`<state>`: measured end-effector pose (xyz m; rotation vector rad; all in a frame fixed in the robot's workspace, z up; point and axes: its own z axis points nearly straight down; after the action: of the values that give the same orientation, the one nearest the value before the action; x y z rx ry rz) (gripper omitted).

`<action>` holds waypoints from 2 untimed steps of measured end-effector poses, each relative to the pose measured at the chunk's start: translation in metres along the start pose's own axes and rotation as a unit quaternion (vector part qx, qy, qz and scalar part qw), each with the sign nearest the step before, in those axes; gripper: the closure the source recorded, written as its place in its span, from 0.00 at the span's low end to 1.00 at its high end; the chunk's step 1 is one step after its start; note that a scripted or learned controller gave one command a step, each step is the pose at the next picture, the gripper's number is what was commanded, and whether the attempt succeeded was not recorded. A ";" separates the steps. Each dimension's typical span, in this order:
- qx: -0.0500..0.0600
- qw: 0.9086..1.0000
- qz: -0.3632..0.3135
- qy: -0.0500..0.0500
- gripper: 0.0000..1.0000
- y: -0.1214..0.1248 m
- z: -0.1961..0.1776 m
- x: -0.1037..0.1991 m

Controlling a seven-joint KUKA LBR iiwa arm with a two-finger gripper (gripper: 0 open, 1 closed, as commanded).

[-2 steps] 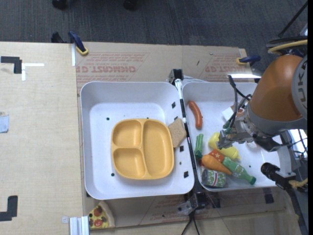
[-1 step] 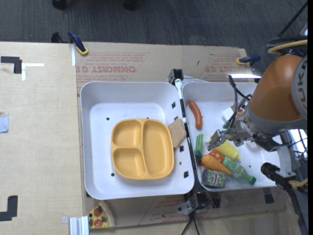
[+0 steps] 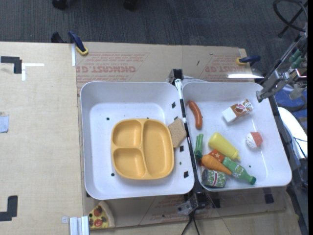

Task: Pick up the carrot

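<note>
Claw (image 3: 264,93) sits at the right bin's (image 3: 274,177) far edge; can't tell its state. Carrot (image 3: 215,162) lies well apart, wedged between yellow bottle (image 3: 224,146) and green bottle (image 3: 239,171), so a grab could easily snag those.

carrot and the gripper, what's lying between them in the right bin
In the camera view, the yellow bottle lies just up-right of the carrot, then the red-and-white piece toward the gripper at the bin's upper right edge.
</note>
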<state>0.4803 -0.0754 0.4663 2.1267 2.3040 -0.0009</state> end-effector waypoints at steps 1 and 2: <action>0.003 0.998 -0.065 0.002 0.00 0.000 0.227 0.034; -0.002 0.951 -0.309 0.000 0.00 0.002 0.065 0.027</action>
<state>0.4809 -0.0489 0.4011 1.3104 2.8464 0.0002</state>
